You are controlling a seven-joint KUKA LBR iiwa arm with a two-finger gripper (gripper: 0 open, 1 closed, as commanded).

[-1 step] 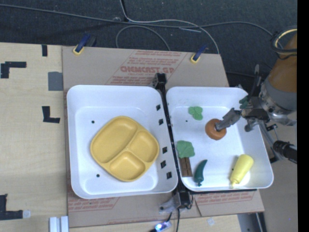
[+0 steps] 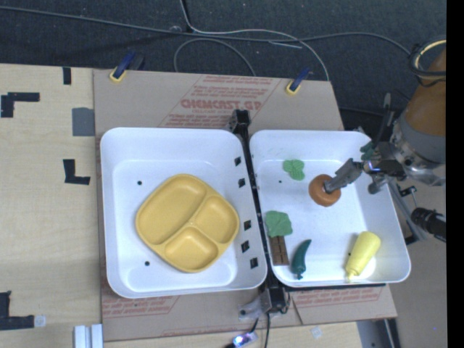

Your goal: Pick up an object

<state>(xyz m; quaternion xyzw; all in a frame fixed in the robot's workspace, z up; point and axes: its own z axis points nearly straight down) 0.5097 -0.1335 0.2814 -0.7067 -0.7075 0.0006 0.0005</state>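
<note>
My gripper (image 2: 354,183) hangs over the right bin (image 2: 384,216) near its right wall, open. One finger (image 2: 339,179) reaches down-left and its tip lies over the top of a round orange object (image 2: 321,193); the other finger (image 2: 378,185) stands apart to the right. Nothing sits between them. Further objects lie in the same bin: a small green piece (image 2: 293,168), a green leafy piece (image 2: 278,223), a brown stick (image 2: 280,249), a teal pepper (image 2: 300,258) and a yellow object (image 2: 362,253).
The left bin (image 2: 119,194) holds a yellow divided plate (image 2: 187,222). A black divider (image 2: 251,194) runs between the bins. Cables cross the dark floor at the back. The arm's orange band (image 2: 429,107) is at the right edge.
</note>
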